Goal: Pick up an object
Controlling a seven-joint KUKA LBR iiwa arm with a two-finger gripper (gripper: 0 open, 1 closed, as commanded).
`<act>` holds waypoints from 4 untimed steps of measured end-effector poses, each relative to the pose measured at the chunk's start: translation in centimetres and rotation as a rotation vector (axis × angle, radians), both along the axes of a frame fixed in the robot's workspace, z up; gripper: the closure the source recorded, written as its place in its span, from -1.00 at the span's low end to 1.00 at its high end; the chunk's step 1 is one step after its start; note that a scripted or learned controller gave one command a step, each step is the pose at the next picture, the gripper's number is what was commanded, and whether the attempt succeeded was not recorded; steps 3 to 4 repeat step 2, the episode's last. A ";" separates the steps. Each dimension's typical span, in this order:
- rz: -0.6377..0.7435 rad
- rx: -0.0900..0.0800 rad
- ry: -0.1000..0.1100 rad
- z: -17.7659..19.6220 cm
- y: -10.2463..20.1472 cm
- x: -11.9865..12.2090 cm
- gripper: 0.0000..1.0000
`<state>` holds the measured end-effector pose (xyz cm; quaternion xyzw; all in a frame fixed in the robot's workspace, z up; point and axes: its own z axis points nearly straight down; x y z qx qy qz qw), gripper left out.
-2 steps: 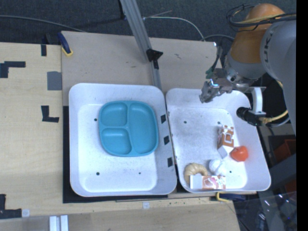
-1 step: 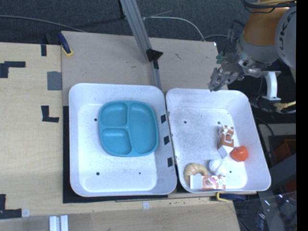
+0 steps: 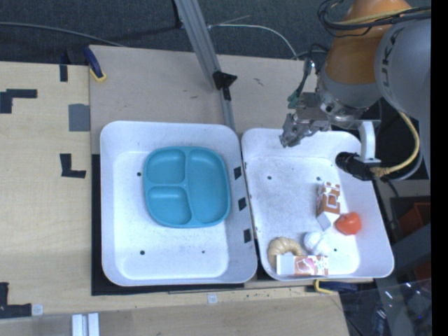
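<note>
Matt blue plastic tray (image 3: 187, 186), wood bench (image 3: 147, 89)

The arm (image 3: 392, 40) is cut off by the top and right edges of the picture, so only its orange band and part of the grey body are seen. The end effector (image 3: 292, 133) is small and dark above the far rim of the right bin (image 3: 280, 187), and how its fingers stand cannot be told. The print on the two small cartons (image 3: 329, 200) (image 3: 302, 264) is too small to read, and the white thing (image 3: 313, 241) between them is too blurred to name.
</note>
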<state>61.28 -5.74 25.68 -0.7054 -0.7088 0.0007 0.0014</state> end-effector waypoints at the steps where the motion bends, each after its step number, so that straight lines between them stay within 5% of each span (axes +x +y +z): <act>1: 0.002 0.001 -0.001 0.3 5.3 -1.4 1.00; 2: 0.002 0.000 0.001 -1.6 11.1 -2.7 1.00; 4: 0.002 0.000 0.001 -1.6 11.1 -2.7 1.00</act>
